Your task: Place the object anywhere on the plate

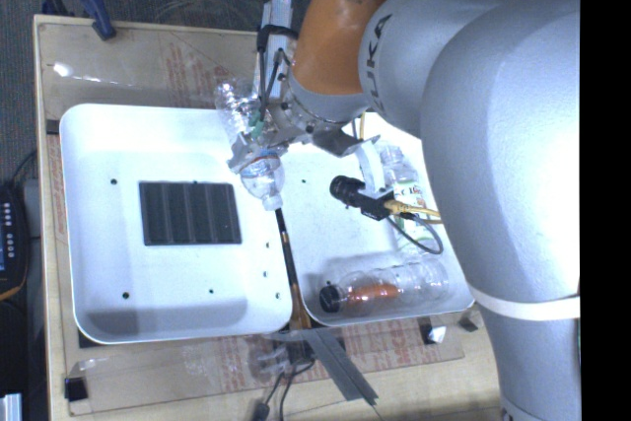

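- Overhead, the grey arm point(473, 113) reaches in from the right, its orange band point(340, 30) sitting above the upper middle of the bench point(177, 355).
- Its gripper point(258, 148) hangs at the upper end of the seam between the two white bins, over the top right corner of the left bin point(99, 212).
- A small clear plastic bottle point(262, 177) sits right at the tip of the gripper, its body tilted and poking down toward the dark gap between the bins.
- More clear, crinkled plastic point(229, 102) shows just up and left of the gripper; whether it belongs to the same bottle cannot be told.
- The bottle looks to be at the fingers, but glare and clutter hide them, so how wide they stand and whether they truly clasp it cannot be told.
- The dark ribbed plate point(190, 212) lies flat in the middle of the left bin, well apart from the bottle and with nothing on it.
- In the right bin point(320, 222), a larger clear bottle point(385, 289) with a dark cap and a reddish-brown inside lies on its side along the lower edge.
- A black part with yellow and white cables point(360, 195) hangs below the arm over the right bin.
- A blue clamp point(97, 13) grips the upper left corner of the bench.
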`<move>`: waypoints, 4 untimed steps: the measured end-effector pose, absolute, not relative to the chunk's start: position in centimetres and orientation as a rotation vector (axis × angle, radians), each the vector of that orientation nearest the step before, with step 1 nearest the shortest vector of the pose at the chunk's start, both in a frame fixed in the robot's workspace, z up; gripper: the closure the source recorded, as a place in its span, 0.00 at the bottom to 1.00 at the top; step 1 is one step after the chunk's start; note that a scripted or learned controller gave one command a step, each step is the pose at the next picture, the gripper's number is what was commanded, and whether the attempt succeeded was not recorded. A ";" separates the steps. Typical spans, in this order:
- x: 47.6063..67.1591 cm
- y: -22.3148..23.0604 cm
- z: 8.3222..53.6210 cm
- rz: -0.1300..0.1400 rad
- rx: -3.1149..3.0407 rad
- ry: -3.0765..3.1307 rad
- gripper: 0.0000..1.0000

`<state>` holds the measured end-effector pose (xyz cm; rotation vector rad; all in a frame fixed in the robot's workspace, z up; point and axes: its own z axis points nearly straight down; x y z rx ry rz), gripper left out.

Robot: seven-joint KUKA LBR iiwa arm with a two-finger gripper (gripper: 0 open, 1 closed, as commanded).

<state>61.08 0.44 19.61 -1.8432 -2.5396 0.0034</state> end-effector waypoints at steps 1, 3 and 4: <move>57.2 5.5 19.1 0.005 -1.632 -2.680 1.00; 60.0 2.3 32.1 -0.001 -1.309 -2.858 1.00; 60.0 2.4 32.0 -0.001 -1.309 -2.858 0.00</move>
